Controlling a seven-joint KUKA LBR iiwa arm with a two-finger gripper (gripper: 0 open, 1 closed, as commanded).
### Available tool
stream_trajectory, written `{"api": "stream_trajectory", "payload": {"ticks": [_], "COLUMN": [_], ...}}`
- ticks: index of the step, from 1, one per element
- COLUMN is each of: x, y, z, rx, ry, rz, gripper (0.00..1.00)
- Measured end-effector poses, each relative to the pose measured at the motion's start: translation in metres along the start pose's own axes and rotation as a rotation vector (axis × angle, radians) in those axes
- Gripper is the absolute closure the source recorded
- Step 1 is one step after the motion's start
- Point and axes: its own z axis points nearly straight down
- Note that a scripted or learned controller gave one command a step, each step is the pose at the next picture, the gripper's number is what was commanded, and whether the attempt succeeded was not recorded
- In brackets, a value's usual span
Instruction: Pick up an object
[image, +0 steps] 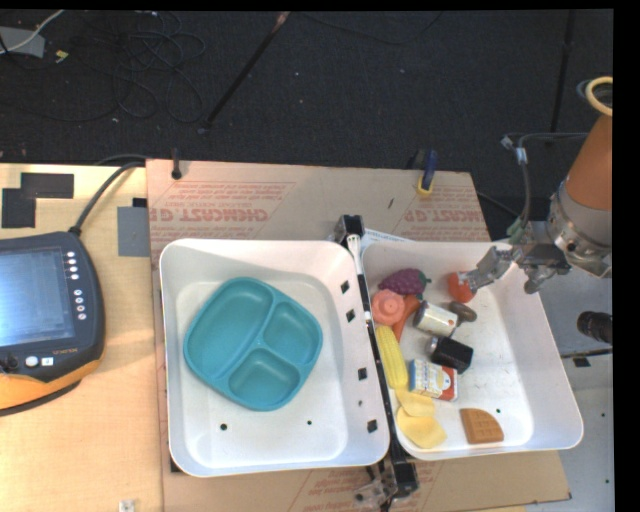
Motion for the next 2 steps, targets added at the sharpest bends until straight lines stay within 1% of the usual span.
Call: {"api": "stream_trajectory", "payload": {"ticks": [1, 2], "x": [0.006, 0.015], "y": [0.006, -0.035], "z": [0.137, 0.173], "rx": [0.012, 0.0], "ry": [0.004, 0.0], "rz": [-0.001, -0.001], "gripper": [0.0, 0.0]}}
